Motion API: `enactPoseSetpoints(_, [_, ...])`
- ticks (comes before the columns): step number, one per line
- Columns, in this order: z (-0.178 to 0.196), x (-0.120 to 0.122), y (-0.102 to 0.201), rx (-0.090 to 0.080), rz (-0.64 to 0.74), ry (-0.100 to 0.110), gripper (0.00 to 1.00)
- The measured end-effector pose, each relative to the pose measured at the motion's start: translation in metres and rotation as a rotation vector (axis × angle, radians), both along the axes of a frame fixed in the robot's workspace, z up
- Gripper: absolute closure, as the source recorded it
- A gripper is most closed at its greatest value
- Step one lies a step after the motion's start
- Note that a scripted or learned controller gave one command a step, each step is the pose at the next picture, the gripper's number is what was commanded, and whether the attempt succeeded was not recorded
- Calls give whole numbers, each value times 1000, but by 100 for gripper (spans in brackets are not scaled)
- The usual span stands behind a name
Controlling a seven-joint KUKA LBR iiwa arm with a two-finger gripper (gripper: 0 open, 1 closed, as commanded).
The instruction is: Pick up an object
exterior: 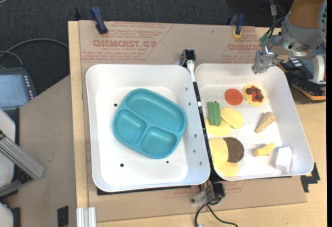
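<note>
Crowding is threatening the pick: beside the red disc (234, 96), food pieces are lying close together, while the hand (261, 63), grip seemingly unreadable, is hovering beyond it.

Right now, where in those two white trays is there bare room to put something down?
The left bin has bare floor around the blue plate. The right bin is crowded; its freest strip is the far edge behind the red disc.

Teal plate (149, 123); white bins (98, 117); red disc (234, 96); green pod (213, 113).
</note>
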State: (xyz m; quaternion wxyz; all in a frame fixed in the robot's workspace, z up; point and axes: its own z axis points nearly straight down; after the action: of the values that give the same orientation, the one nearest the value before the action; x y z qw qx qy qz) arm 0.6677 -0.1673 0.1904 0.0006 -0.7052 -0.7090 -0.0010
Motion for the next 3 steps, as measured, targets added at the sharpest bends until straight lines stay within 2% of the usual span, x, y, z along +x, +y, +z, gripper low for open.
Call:
enactPoseSetpoints(1, [173,0,-61,-13,-9,-21,100])
enactPoseSetpoints(2, [-104,-8,-47,2,-5,13,100])
enactPoseSetpoints(3, [33,3,45,-2,5,-15,100])
